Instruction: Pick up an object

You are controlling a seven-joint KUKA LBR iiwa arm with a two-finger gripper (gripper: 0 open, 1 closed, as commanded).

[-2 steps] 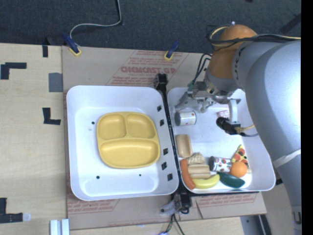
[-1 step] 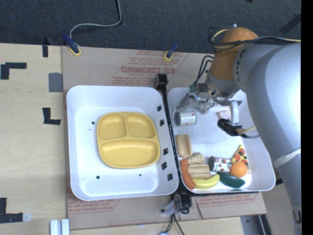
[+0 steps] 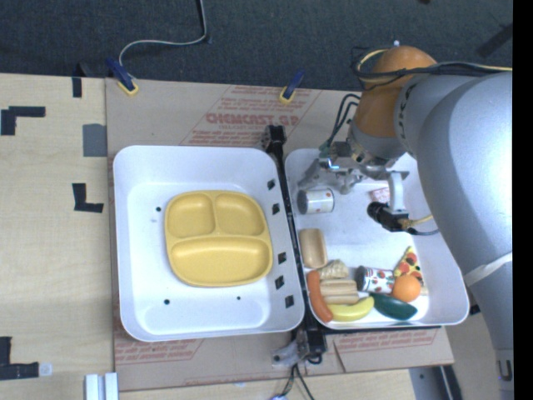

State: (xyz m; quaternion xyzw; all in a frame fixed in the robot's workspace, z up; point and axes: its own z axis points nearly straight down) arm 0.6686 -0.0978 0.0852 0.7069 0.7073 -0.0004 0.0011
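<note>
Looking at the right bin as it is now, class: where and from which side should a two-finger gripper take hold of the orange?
Probably best gripped across the middle of the orange, coming straight down from above. It is round, so any opposing pair of sides serves, but the green item and the pizza slice crowd it, so set the fingers where the gaps look widest.

Two shallow white bins sit side by side. The left bin [image 3: 133, 248] holds a yellow three-part plastic plate [image 3: 219, 237] at its middle. In the right bin [image 3: 445, 290], my gripper [image 3: 321, 192] hangs near the far left corner, with toy food [image 3: 360, 290] heaped along the near edge.
</note>
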